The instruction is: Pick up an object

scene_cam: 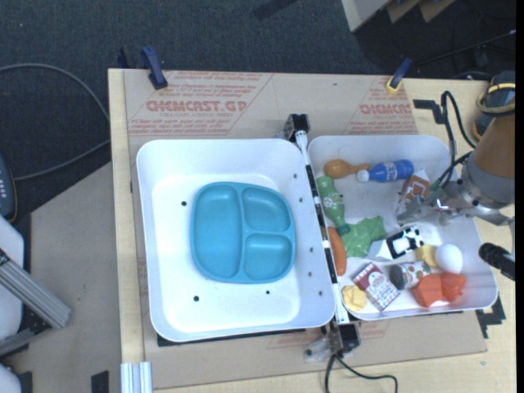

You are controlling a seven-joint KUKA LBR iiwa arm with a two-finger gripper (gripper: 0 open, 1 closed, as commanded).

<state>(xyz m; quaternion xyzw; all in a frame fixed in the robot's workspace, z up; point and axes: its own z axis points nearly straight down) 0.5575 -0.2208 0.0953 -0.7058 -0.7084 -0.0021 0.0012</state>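
Observation:
The right bin holds a heap of small items. A blue bottle lies at the back beside an orange toy. Green pieces and an orange carrot shape lie along the left wall. At the front are a printed box, a white egg, a red-orange lump and a black-and-white item. My gripper is low in the bin's right half, beside a small orange-and-white box and just above the black-and-white item.
The left bin holds a blue divided plate. The arm's orange band and grey wrist hang over the right bin's right wall. Clamps grip the bench's back edge, and cables run along the right.

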